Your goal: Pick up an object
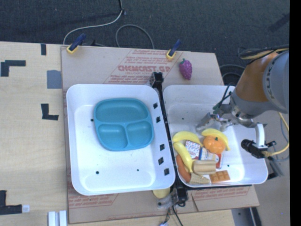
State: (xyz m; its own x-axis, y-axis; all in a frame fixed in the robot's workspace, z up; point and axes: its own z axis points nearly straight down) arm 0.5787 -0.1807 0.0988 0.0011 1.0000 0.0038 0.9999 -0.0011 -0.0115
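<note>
Grey two-finger gripper (pixel 210 121), fingers spread and holding nothing, hovers just above the round orange fruit (pixel 214 145), so we should descend squarely, avoiding the yellow banana (pixel 183 149).

Glossy white plastic bins (pixel 80 126), matt teal plastic tray (pixel 124 124), cardboard underlay (pixel 117 65)

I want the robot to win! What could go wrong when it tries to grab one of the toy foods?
The toys are heaped tightly: the orange sits against the bananas, so the gripper might pinch two or slip off. The orange is round and could roll away.
</note>
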